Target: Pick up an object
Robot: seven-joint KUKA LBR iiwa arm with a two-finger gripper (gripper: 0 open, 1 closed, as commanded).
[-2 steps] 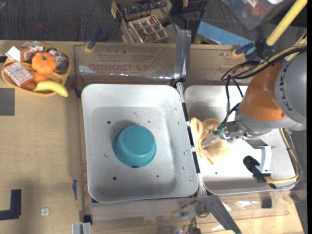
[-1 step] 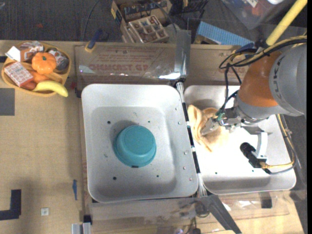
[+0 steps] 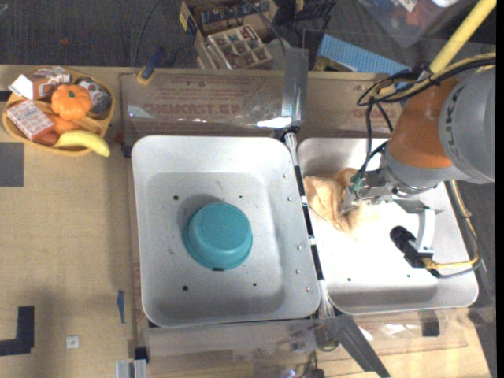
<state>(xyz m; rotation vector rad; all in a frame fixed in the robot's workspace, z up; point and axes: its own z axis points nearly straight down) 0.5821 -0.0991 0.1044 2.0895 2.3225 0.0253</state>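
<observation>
a tan cloth point(image 3: 331, 199) lies crumpled by the right bin's point(image 3: 378, 286) left wall. the gripper point(image 3: 352, 198) is at its right edge; grip state unclear. it looks soft, light; pinch a raised fold.

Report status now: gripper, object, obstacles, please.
Gripper down on tan cloth in right bin. Grasp not confirmed. Teal bowl alone in left bin.

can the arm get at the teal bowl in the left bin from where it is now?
Probably yes. The teal bowl sits alone, upside down, mid-floor in the left bin, nothing over it. The gripper is low in the right bin by the tan cloth, so it must lift over the rims between the bins.
</observation>
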